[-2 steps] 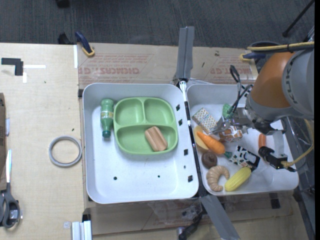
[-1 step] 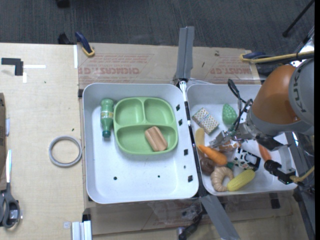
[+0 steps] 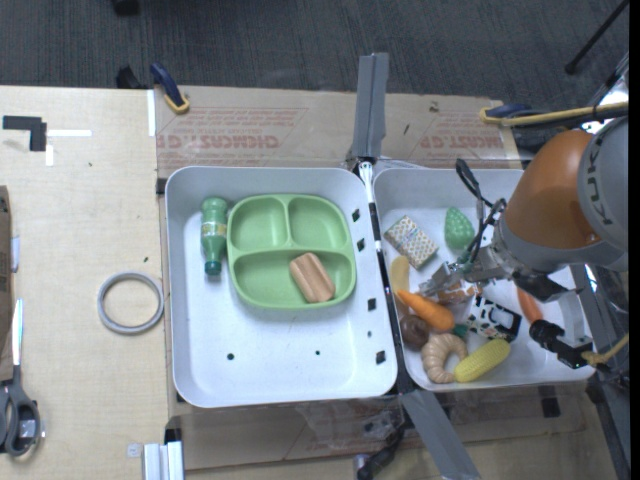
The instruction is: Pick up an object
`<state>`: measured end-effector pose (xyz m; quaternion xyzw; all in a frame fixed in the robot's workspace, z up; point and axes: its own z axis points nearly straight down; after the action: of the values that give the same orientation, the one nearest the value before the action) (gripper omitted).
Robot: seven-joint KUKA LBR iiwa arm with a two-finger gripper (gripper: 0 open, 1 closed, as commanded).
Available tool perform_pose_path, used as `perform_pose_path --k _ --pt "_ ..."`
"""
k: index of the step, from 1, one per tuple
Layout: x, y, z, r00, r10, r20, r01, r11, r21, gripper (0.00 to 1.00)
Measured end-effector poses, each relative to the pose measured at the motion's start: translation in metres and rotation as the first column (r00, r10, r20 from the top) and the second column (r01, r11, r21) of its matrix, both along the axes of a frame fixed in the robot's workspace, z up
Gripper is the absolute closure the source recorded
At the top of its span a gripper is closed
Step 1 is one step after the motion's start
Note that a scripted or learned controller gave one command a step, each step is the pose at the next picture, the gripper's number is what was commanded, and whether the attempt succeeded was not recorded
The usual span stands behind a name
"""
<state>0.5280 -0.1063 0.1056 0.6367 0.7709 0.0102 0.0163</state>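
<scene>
- Gripper (image 3: pixel 452 281) low in the right bin (image 3: pixel 560 373), right of frame centre; whether it is open, I cannot tell
- Carrot (image 3: pixel 428 310) just below-left; long axis slants toward lower right

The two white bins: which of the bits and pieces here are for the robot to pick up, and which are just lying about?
For picking:
- carrot
- corn cob
- green bottle
- hot dog on the green tray

Lying about:
- tape ring
- scissors
- blue clamp
</scene>
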Motion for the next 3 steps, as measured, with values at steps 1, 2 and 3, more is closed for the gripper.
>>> perform_pose_path --k 1,2,3 --pt "-0.008 -0.005 0.000 0.995 0.097 0.000 -0.097 0.995 -0.001 0.00" --pt "-0.029 -0.002 0.000 0.989 0.147 0.001 -0.147 0.989 -0.007 0.00" --pt "0.026 -0.025 -0.001 0.995 -0.103 -0.016 0.103 0.995 0.007 0.00"
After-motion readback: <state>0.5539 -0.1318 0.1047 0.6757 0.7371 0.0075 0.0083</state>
